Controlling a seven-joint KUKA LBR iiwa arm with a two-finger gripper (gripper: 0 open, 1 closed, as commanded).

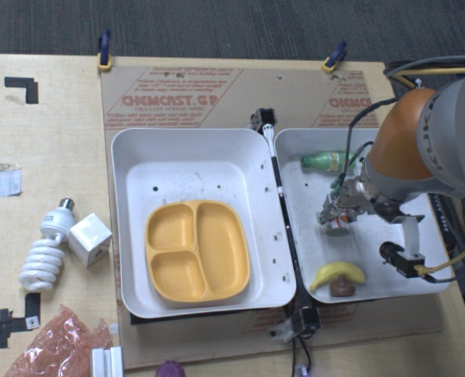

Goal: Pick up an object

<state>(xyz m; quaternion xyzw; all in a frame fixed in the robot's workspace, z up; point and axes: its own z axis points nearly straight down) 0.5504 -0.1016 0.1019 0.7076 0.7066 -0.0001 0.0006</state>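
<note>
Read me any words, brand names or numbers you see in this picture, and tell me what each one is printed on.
"CHEMCAST G P": red print, repeated, on the brown protective sheet under the two white bins; the last letters are uncertain.
Smaller red lines beneath it: too blurred to read.
Same red print at the sheet's right end, cut off by the grey arm.
Green plastic bottle in the right bin: label too small to read.
White spiral light bulb and white cube: no legible text.

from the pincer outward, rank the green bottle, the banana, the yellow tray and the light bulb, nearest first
Measured from the pincer in the right bin:
1. Green bottle, just behind it, same bin; the banana, at the bin's near edge, is too close to call.
2. Yellow tray, left bin.
3. Light bulb, on the bench, far left.
</note>
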